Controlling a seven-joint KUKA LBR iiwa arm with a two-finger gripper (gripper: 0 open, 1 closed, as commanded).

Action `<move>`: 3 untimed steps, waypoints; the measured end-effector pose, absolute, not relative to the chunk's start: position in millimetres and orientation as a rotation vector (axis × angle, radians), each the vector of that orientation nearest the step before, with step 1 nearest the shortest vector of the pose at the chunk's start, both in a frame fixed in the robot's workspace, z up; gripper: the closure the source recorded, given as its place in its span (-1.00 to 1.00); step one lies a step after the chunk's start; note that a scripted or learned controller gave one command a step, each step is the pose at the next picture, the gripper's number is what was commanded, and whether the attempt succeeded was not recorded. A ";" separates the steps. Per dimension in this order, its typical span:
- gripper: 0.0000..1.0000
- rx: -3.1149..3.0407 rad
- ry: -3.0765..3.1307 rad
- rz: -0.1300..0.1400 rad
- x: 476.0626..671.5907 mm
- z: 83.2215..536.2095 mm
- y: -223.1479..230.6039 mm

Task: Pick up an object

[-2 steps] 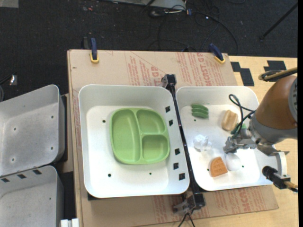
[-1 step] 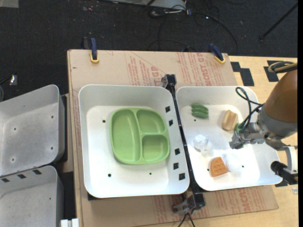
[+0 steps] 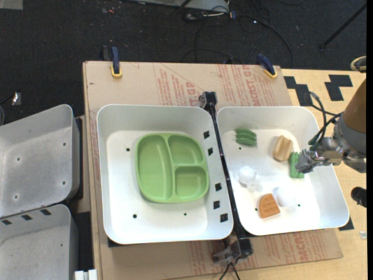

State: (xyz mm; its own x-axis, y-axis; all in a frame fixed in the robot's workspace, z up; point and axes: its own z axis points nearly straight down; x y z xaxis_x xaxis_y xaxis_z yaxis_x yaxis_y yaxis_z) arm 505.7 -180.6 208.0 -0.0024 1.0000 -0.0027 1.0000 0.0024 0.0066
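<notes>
**Fingers down at the green block, grasp not confirmed**

Fingers first: from where I stand I cannot tell whether they are spread or pressed together. The gripper (image 3: 304, 163) sits low in the right bin (image 3: 326, 214), its dark tip right at a small green block (image 3: 296, 164) near the bin's right side. The block shows on either side of the tip and seems to rest on the bin floor, so I would not say it is held.

Just up and left of the block lies a tan piece (image 3: 282, 147), near but apart from the gripper. Farther left, close to the back wall, is a green ridged item (image 3: 246, 136). A clear or white lump (image 3: 248, 176) sits near the bin's middle, and an orange piece (image 3: 268, 205) lies toward the front with another pale thing (image 3: 287, 196) just beside it. All of these look untouched.

The left bin (image 3: 116, 214) carries a green divided plate (image 3: 172, 168) lying flat, well away from the arm (image 3: 354, 134).

As for progress, my reading is that the reach and descent are done and the grasp itself is in question. What is left is closing on the block, if that is not done, and lifting it clear of the bin. Nothing is off the floor yet, so the task is not complete.
</notes>
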 end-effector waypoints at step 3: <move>1.00 2.211 2.232 0.003 532.6 235.5 -68.7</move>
